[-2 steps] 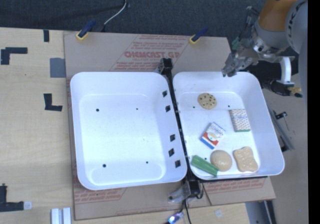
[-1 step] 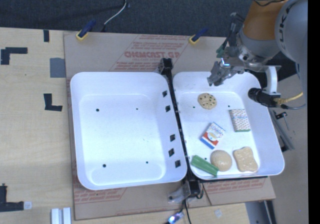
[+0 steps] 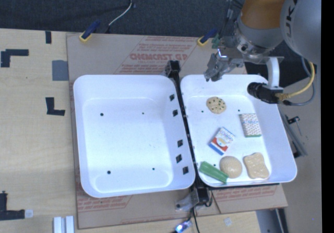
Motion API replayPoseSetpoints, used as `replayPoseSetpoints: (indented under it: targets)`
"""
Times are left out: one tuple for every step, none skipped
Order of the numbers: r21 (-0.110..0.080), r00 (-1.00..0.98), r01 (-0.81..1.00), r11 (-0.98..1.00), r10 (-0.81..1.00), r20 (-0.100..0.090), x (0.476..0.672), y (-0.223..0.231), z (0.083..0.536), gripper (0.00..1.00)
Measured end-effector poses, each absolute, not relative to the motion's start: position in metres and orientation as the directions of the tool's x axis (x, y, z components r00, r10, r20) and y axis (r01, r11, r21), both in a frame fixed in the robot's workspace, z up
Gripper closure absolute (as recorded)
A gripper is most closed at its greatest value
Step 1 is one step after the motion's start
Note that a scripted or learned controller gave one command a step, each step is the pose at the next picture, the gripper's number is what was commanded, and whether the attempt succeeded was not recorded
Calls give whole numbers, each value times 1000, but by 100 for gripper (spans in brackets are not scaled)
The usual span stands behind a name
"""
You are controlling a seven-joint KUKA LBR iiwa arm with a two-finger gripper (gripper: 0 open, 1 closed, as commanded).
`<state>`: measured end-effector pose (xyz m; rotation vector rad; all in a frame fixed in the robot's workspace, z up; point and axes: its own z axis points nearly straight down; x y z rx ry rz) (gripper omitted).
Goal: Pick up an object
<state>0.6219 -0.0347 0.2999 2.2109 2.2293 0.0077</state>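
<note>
My gripper (image 3: 214,73) hangs over the far edge of the right bin (image 3: 276,122), with nothing visible between its fingers. Below it in that bin lie a round cookie (image 3: 216,105), a speckled packet (image 3: 250,124), a small blue, red and white carton (image 3: 223,140), a tan round bun (image 3: 230,167), a toast-like slice (image 3: 257,166) and a green piece (image 3: 213,171) at the near left corner. The cookie is the closest item to the gripper, a short way nearer the camera.
The left bin (image 3: 94,122) sits beside the right one, joined by a black clip strip (image 3: 178,117). Both rest on a cardboard sheet (image 3: 151,54). A black cylinder with a yellow cable (image 3: 263,92) juts from the arm over the right bin's far right corner.
</note>
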Motion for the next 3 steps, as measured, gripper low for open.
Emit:
replayPoseSetpoints:
  targets:
    - [-4, -5, 1000, 6, 1000, 1, 586, 14, 277, 100]
    - [-5, -4, 1000, 4, 1000, 2, 502, 35, 292, 100]
    - [2, -5, 1000, 5, 1000, 0, 553, 73, 310, 100]
